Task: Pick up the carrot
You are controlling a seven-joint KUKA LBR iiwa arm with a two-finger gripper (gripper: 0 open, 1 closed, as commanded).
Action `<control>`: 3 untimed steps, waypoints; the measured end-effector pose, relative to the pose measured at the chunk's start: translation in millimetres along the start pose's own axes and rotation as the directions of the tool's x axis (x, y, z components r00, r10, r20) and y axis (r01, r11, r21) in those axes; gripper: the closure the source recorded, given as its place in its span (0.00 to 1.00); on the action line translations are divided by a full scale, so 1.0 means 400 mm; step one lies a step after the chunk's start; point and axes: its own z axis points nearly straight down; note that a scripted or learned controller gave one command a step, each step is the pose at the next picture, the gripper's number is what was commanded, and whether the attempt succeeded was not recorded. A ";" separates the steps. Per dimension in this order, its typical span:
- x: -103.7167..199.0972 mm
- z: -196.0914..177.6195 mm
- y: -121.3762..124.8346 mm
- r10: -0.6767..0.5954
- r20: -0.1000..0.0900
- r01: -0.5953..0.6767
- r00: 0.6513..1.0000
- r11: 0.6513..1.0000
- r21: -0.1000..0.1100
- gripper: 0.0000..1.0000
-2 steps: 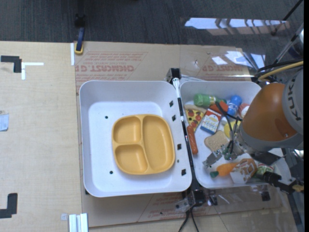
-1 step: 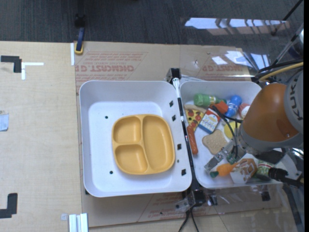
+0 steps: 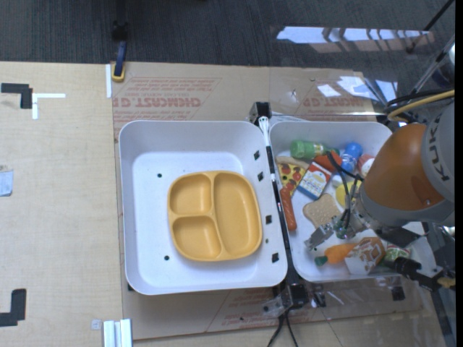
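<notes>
One claw (image 3: 321,236) hangs low in the right bin (image 3: 304,267), and whether it is spread or pinched together cannot be told. At its 4 o'clock, just beside it, lies the carrot (image 3: 338,252) on the bin floor. A slice of bread (image 3: 323,210) sits at 12 o'clock. At 9 o'clock, in the left bin (image 3: 134,215), rests a yellow divided plate (image 3: 215,215).

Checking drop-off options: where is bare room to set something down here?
Free: the yellow divided plate and the white floor around it in the left bin. Crowded: the right bin, packed with toy food around the carrot and the hand.
</notes>
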 end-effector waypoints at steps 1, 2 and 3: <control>-0.001 0.000 -0.002 -0.286 -0.001 0.286 0.958 0.958 0.002 0.00; 0.000 0.001 -0.001 0.049 0.000 -0.049 0.999 0.999 0.001 0.00; -0.011 0.000 -0.005 -0.269 -0.001 0.269 0.963 0.963 0.001 0.00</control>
